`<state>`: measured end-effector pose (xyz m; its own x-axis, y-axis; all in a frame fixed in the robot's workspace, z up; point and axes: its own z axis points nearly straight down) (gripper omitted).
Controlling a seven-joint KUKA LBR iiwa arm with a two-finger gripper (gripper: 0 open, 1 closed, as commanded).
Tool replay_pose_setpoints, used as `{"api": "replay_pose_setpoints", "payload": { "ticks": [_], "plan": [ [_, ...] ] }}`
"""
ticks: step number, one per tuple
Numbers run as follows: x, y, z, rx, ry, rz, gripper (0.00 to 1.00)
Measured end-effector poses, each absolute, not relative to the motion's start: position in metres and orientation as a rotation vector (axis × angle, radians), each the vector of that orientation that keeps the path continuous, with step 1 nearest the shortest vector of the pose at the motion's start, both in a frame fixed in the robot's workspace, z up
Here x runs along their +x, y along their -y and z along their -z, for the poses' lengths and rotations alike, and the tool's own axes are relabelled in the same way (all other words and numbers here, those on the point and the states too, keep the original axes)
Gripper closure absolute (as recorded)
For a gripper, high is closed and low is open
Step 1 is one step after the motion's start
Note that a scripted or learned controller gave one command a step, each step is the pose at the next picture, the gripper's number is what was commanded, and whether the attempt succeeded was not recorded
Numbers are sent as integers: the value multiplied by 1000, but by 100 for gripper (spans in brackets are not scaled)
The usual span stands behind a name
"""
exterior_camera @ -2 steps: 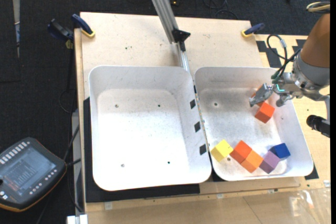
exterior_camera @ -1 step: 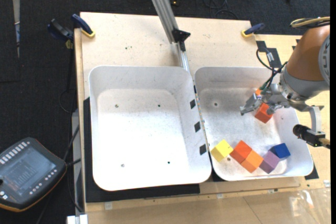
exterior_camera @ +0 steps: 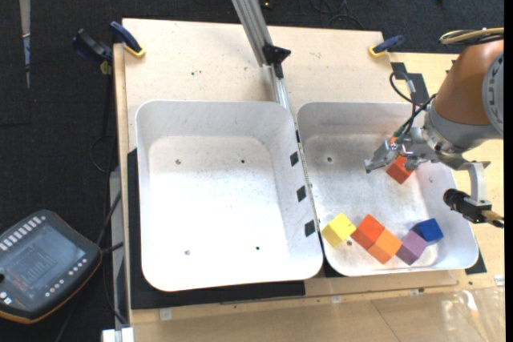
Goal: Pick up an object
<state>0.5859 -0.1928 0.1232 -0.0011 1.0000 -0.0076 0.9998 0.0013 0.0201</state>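
Orange-red block (exterior_camera: 398, 170) sits between the gripper (exterior_camera: 390, 160) fingers.

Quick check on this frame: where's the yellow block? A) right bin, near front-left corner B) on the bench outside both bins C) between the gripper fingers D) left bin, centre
A: the yellow block lies on the floor of the right bin near its front-left corner, at the left end of the row of blocks, with the orange block next to it.

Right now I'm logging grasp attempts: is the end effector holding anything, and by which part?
The end effector holds an orange-red block, gripped at its upper part, above the right bin.
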Motion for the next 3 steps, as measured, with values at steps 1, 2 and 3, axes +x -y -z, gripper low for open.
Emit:
{"api": "replay_pose_setpoints", "payload": {
  "ticks": [1, 2, 3],
  "plan": [
    [586, 193, -131, 2205, -2208, -13, 100],
    [579, 199, -189, 2219, -2216, -3, 100],
    [581, 199, -239, 2214, -2219, -4, 100]
  ]
}}
